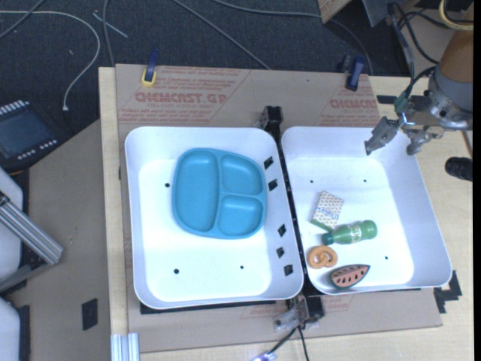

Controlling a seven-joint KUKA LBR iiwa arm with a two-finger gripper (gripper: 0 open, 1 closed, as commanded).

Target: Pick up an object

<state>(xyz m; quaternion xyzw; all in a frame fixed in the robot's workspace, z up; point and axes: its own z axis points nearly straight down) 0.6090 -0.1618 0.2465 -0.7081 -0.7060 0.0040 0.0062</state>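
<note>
Single-arm picking cell, tool poised above the right bin's far edge.

Left bin (150,262): a blue divided plate (219,192) lies flat near the middle. Right bin (421,232): a checkered packet (328,208), green bottle (350,233), pretzel (322,258) and watermelon slice (349,276) cluster by its near-left corner, probably because the floor slopes. The tool (397,138), fingers spread wide and carrying nothing, hangs well apart from them, presumably awaiting descent.

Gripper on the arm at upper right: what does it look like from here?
The gripper has two slim grey metal fingers splayed from a pale grey wrist body. Dark cables loop above it, beside an orange-tan band on the arm.
</note>
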